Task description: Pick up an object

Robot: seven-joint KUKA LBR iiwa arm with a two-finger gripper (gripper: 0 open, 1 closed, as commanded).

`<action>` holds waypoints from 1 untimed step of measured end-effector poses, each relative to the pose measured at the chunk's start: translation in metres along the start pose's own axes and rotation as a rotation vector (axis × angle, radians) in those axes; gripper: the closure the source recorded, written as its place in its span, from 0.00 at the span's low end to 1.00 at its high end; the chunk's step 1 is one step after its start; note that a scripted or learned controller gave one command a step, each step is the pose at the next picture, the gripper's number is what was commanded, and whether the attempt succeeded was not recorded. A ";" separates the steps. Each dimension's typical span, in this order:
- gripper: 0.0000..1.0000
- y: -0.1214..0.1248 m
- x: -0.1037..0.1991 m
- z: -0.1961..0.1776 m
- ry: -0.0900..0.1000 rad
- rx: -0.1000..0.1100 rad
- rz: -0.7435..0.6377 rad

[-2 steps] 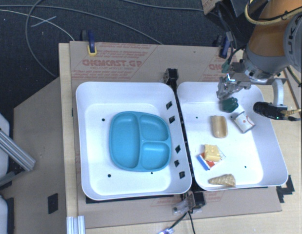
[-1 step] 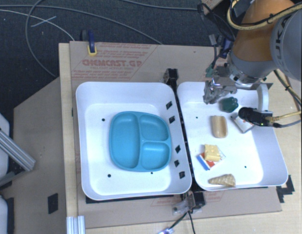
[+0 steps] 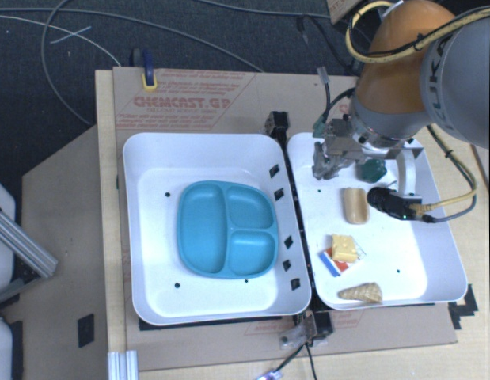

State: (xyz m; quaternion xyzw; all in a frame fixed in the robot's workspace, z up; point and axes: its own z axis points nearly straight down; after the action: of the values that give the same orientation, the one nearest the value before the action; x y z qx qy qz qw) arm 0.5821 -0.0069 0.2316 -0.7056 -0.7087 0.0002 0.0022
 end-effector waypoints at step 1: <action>1.00 -0.033 0.049 -0.001 0.001 0.001 -0.001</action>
State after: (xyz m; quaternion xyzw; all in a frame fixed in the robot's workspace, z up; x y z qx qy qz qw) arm 0.5485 0.0422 0.2328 -0.7053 -0.7089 0.0003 0.0027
